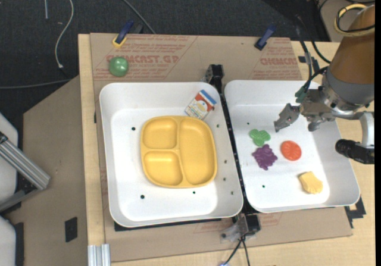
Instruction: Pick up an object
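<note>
**Gripper poised over the right bin, nothing in its grasp**

Two white bins sit side by side on the bench. The left bin (119,140) carries a yellow divided plate (178,152) with three compartments, lying flat near the middle, and a small milk carton (200,104) tipped against the back wall just beyond the plate. Over in the right bin (333,196) we have four small toy foods: a green leafy piece (259,137), a purple grape cluster (264,156) just beside and in front of it, an orange-red round piece (290,150) to their right, and a yellow chunk (310,182) nearer the front corner, apart from the rest. All four lie loose on the bin floor.

Outside the bins, a green ball (119,66) rests on the cardboard at the back left.

Now the arm: it comes in from the right, orange band above the grey wrist, angled down across the right bin's back half. The gripper (293,117) hangs just behind the green piece and the orange one, its dark fingers spread apart, gripping nothing and touching none of the toys as far as this angle shows.
</note>
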Controlling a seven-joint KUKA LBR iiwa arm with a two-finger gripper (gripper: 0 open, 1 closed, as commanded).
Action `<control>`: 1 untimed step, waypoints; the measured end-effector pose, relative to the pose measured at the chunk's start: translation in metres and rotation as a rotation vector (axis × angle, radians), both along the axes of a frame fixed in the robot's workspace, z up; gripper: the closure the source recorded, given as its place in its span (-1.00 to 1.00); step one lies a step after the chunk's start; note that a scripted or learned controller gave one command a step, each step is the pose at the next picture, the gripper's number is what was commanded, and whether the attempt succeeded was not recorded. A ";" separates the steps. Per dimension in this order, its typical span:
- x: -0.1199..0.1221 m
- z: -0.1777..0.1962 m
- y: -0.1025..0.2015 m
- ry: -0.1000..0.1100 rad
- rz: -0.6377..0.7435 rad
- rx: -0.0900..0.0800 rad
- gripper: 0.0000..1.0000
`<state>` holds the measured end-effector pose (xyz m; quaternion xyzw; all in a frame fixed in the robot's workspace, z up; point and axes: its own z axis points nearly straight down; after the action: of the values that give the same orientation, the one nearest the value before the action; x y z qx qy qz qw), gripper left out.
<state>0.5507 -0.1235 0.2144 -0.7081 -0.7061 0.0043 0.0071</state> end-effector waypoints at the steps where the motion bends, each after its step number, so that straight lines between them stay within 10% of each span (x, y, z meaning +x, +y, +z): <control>1: 0.003 0.007 0.000 -0.014 0.003 -0.002 -1.00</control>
<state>0.5535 -0.1232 0.2217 -0.7070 -0.7072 0.0001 0.0014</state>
